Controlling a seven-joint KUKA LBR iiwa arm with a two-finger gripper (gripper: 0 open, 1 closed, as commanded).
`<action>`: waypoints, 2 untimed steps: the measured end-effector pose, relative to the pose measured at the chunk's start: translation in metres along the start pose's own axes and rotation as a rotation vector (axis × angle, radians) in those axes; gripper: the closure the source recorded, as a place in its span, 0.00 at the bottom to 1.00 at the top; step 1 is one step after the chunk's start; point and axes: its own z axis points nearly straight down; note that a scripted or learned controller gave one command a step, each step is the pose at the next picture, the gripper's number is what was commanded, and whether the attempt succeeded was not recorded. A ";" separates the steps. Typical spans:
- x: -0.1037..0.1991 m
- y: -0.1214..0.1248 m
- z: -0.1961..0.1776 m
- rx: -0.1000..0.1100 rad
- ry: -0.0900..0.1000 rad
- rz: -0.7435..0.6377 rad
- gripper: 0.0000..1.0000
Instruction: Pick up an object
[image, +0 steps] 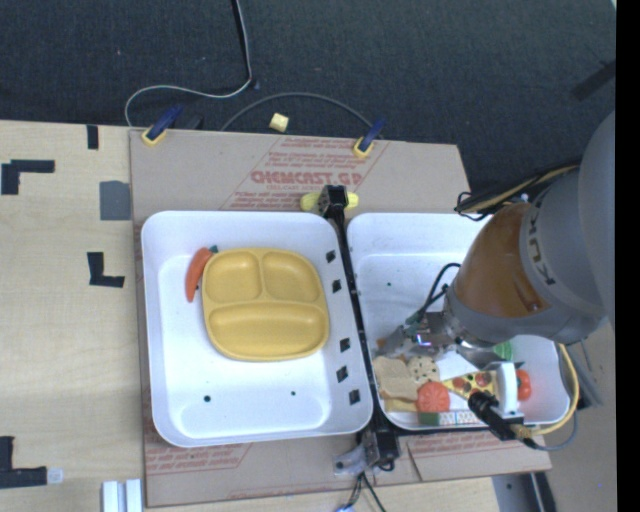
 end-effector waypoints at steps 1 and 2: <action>-0.078 0.030 -0.088 -0.004 -0.005 0.005 0.00; 0.004 0.038 0.005 0.004 -0.002 -0.003 0.00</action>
